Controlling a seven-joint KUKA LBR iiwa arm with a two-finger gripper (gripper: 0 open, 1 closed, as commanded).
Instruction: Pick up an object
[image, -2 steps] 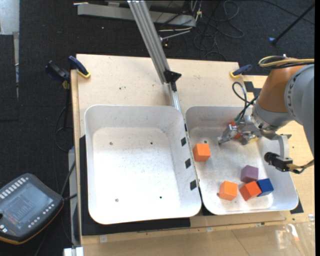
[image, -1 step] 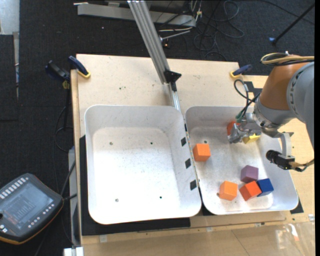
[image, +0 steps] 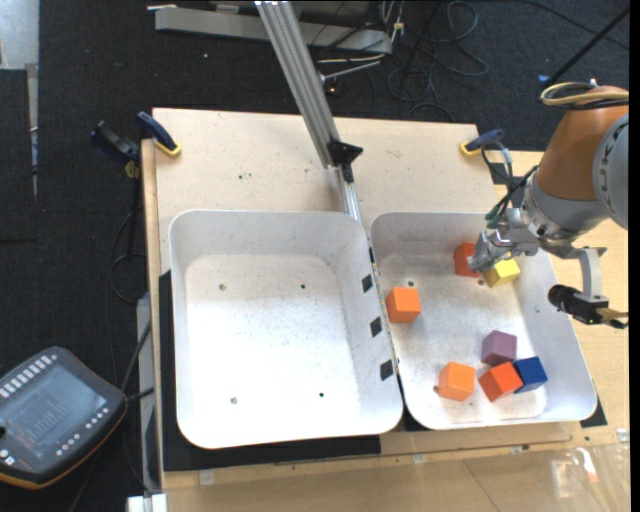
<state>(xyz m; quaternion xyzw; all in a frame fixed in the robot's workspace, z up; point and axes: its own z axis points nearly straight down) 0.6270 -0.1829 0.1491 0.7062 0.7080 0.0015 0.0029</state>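
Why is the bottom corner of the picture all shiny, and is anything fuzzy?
In the camera view, the shine at the lower right looks like light glaring off something clear lying on the bench; the white bins are evenly lit with only soft shadows; the blocks look sharp, but the gripper near the yellow block is slightly blurry.

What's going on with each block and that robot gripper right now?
Gripper: low in the right white bin.
Yellow cube: at the gripper, grip unclear.
Red-orange block: beside gripper.
Orange cube: lying apart.
Orange cube near front: resting.
Purple block, red cube, blue cube: clustered.
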